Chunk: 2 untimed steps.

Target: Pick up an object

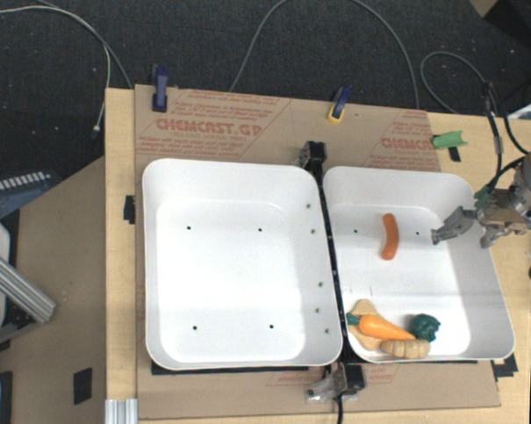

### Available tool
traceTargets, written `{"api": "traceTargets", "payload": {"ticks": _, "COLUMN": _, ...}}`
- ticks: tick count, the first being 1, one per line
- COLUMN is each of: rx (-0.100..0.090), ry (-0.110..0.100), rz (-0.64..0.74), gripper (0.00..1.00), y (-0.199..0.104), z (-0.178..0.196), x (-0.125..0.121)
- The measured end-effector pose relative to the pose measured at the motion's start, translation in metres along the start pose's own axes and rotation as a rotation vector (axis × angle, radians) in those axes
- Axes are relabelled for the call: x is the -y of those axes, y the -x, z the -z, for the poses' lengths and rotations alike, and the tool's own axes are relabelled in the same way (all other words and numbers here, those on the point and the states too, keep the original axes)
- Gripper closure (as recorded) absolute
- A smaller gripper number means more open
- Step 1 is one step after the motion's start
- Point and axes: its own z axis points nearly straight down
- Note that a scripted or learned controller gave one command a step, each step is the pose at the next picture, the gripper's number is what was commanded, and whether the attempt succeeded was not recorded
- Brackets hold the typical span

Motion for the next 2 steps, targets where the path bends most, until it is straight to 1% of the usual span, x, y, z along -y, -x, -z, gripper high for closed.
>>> {"api": "traceTargets", "payload": {"ticks": 1, "rx": -0.001, "ry": -0.003, "rz": 0.004, "gripper": 0.0, "y": -0.04, "z": -0.099, "x": -0.035}}
{"api": "traceTargets", "payload": {"ticks": 2, "rx": -0.001, "ry": 0.0, "rz": 0.006, "gripper": 0.0, "y": -0.096, "z": -0.12, "x": -0.08}}
